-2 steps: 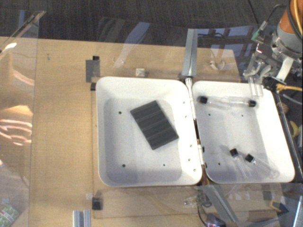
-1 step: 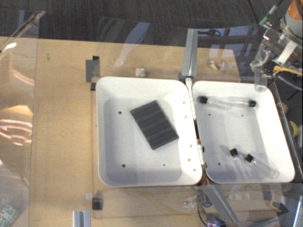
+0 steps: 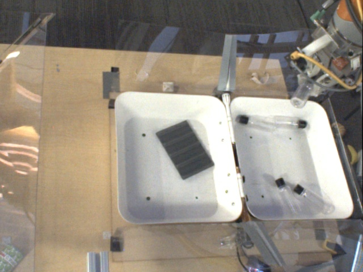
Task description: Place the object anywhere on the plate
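The grey arm with its orange band enters at the upper right corner, and its two-finger gripper [image 3: 300,95] hangs over the far right rim of the right shallow white bin [image 3: 340,169]. A clear, tube-like piece appears to sit at the gripper's tip, but the fingers blur into it, so neither their opening nor any hold on it can be told.

The dark grey ribbed rectangular plate [image 3: 185,149] lies flat and turned at an angle near the middle of the left shallow white bin [image 3: 127,169].

In the right bin, a clear plastic tube with black caps at both ends [image 3: 271,121] lies across the far side. A second clear tube with black end pieces [image 3: 303,197] rests near the front right corner, well apart from the first. Both bins stand side by side, edges touching, on the light wooden bench [image 3: 68,152].
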You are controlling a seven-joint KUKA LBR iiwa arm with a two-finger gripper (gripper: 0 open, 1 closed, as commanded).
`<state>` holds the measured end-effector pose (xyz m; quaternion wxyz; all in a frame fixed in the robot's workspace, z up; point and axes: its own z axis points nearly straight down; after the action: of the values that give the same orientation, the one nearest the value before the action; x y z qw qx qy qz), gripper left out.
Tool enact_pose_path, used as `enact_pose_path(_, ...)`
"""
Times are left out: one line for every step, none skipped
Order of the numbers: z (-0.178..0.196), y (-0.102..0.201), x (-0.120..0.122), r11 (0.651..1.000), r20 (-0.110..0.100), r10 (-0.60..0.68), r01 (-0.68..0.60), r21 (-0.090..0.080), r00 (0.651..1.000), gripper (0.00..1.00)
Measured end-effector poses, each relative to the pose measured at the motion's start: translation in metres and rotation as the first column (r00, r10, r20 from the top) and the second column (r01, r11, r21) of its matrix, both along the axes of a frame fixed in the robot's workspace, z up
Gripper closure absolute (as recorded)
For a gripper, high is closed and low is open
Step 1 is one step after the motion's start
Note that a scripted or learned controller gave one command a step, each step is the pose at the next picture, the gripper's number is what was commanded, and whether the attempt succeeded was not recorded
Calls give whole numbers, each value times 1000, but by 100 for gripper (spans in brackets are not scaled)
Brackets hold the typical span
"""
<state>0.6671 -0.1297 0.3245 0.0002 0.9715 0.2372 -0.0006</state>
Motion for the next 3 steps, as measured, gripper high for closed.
enact_pose_path(32, -10, -7, 990, 2, -143, 143, 0, 990, 100)
enact_pose_path(-66, -47, -11, 995, -1, -104, 104, 1, 995, 100)
enact_pose_path(-59, -68, -6, 994, 1, -105, 105, 1, 994, 100)
